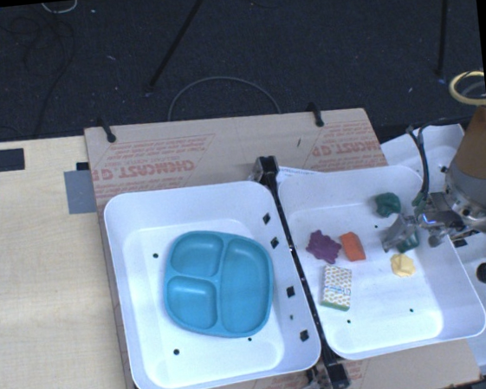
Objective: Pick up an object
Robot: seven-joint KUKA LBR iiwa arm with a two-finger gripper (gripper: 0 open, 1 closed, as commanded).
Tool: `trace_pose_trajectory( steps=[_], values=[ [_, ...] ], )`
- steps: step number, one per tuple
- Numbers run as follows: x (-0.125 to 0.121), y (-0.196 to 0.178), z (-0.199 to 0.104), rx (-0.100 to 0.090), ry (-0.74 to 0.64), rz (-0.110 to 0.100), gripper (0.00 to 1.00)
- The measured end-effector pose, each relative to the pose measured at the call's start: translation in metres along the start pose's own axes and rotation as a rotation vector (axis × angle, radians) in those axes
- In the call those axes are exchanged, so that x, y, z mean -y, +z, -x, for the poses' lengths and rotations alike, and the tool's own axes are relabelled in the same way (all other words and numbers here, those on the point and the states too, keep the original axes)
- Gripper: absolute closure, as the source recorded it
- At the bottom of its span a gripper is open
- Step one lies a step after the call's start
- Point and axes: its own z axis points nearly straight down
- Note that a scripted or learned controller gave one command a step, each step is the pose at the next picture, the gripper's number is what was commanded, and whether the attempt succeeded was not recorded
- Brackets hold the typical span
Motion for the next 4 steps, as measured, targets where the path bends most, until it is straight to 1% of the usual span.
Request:
trace_pose_trajectory(
  steps=[1, 2, 3, 4],
  values=[
    [-0.003, -0.006, 0.0, 0.003, -0.002, 0.012, 0.0],
    [-0.003, 0.058, -0.001, 0.001, -0.002, 0.006, 0.0],
    [-0.005, 0.093, 0.002, 0.012, 0.0, 0.019, 0.0],
    [-0.007, 0.079, 0.003, 0.014, 0.004, 0.027, 1.0]
  ],
)
